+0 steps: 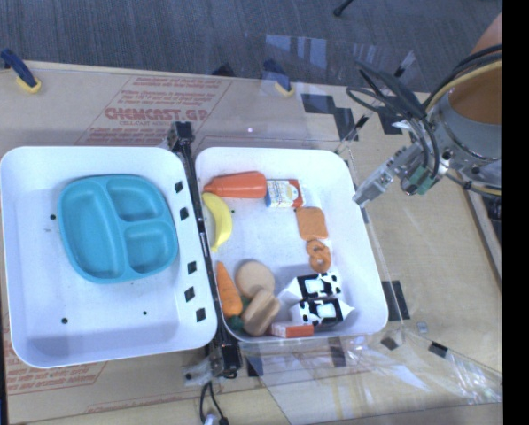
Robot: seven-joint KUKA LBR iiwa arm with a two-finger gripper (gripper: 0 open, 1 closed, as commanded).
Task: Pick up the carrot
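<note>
Carrot [229, 290] lies in right bin [363, 237], well apart from fingers [370, 187], down-left of them; fingers' state: cannot tell.

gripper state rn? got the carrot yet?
Tool: open or shut cannot be told; it is outside the right bin, holding nothing. Carrot lies in that bin.

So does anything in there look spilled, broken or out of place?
Nothing stands out. The toy food sits jumbled in the right bin, the carrot by its left wall, and the blue plate lies flat in the left bin.
</note>
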